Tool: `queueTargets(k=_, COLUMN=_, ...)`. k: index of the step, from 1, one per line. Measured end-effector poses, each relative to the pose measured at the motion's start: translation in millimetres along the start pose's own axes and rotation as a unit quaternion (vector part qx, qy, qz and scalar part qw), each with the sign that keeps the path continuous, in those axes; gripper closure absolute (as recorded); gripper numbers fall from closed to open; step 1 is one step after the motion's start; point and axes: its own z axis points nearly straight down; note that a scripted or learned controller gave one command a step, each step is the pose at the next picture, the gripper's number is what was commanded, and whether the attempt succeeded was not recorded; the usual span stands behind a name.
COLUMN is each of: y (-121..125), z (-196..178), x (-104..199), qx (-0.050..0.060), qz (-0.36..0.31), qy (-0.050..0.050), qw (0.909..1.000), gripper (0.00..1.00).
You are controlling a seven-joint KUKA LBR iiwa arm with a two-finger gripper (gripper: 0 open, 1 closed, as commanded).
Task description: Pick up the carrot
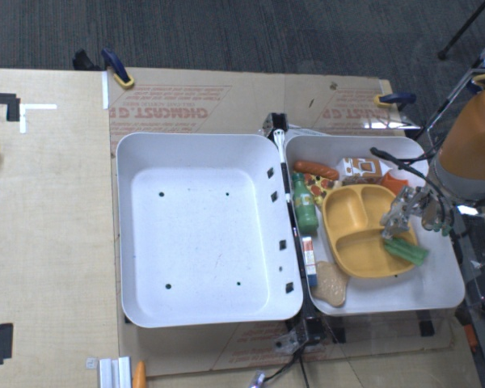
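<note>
Gripper (400, 218) over yellow plate (356, 237), carrot (394, 183) near

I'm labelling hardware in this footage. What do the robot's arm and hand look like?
The arm enters at the right, with a broad orange band over a grey body. Black cables loop near the wrist. The hand is small, metallic grey, with thin fingers, above the yellow divided plate.

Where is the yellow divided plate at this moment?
In the camera view, the yellow divided plate lies in the right bin, with the green bottle along its left and the gripper over its right edge.
</note>
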Motion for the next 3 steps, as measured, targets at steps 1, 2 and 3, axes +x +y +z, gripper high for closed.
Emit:
queueTargets(k=1, y=-0.2, z=-8.1, x=-0.4, qx=0.001, qz=-0.002, qy=0.0, qw=1.0, gripper=1.0)
queueTargets(k=2, y=-42.8, z=2.2, x=51.4, qx=-0.001, qz=-0.136, qy=-0.018, qw=0.9905, gripper=1.0)
queueTargets(k=3, y=-40.9, z=6.5, x=54.7, qx=-0.003, qz=-0.137, qy=-0.013, qw=0.9905, gripper=0.0)
